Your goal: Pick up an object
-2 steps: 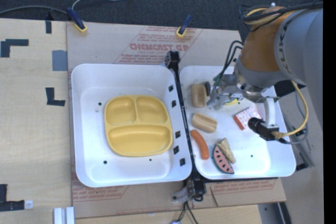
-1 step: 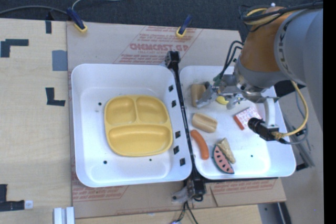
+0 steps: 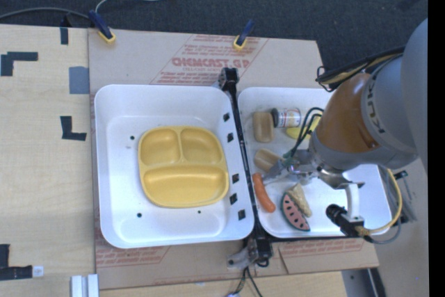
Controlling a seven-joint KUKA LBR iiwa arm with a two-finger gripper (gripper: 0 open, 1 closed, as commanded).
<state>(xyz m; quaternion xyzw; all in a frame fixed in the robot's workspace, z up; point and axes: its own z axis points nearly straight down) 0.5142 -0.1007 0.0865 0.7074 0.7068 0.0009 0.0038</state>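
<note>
The right bin (image 3: 379, 202) holds several toy foods. A tan bread block (image 3: 262, 125) lies near the divider, with a small jar (image 3: 287, 117) and a yellow piece (image 3: 311, 123) beside it. Lower down are a tan chunk (image 3: 266, 159), an orange carrot-like stick (image 3: 263, 193), a pale wedge (image 3: 300, 194) and a watermelon slice (image 3: 295, 213). My gripper (image 3: 284, 168) is low in this bin, just right of the tan chunk and above the carrot stick. I see nothing clearly held in it.
The left bin (image 3: 111, 149) holds a yellow divided plate (image 3: 184, 167). A black divider (image 3: 236, 142) with clips separates the bins. The grey arm (image 3: 368, 122) covers the right bin's right side. Cardboard and two yellow clamps (image 3: 104, 33) lie behind.
</note>
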